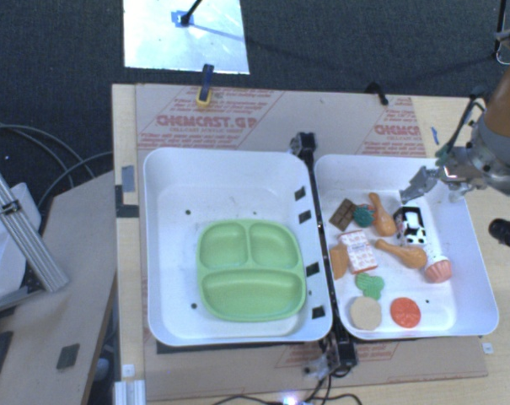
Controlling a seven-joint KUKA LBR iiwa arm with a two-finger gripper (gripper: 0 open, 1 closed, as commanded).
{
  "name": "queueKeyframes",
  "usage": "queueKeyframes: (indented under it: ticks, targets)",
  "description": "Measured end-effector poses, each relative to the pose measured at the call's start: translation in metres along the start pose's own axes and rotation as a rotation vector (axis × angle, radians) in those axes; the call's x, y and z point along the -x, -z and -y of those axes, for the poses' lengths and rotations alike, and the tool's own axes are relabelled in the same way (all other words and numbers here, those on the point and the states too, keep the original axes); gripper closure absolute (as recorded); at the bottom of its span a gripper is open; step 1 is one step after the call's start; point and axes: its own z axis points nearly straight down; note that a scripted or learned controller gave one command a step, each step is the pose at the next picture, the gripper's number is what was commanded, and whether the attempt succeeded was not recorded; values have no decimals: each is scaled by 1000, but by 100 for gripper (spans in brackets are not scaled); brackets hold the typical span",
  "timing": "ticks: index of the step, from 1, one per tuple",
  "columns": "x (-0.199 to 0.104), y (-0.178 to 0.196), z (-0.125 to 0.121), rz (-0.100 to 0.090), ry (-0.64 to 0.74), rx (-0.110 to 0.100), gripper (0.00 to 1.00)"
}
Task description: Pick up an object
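A: Where's the gripper (423,184)?
B: At about one o'clock in the right bin (474,251), hanging over bare floor near the back wall. Its fingers look spread, with nothing between them.
A: And what might it take?
B: The nearest thing is the cow (414,226), just at its six o'clock. A drumstick (381,213) lies at eight, a brown block (342,215) beyond it at nine. Further toward six sit a carton (358,252), another drumstick (404,254), a cone (438,269), then a red disc (405,312) and a pale disc (365,313).
A: What could spoil it?
B: Crowding, I'd judge — the cow touches the cone and the second drumstick lies just beside it, so a finger may land on a neighbour and push the lot aside.
A: Room to move?
B: Open floor at twelve and along the three o'clock wall; the centre is packed. The left bin (170,226) has a green tray (252,270) with bare floor around it — well apart from the gripper
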Motion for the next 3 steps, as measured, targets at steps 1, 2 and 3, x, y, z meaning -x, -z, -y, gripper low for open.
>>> queueKeyframes:
  ticks: [1,2,3]
  targets:
    - [-23,-81,57,-4,-1,-9,0]
    - [-19,-126,0,9,1,34,0]
    - [11,-64,91,1,-7,0,0]
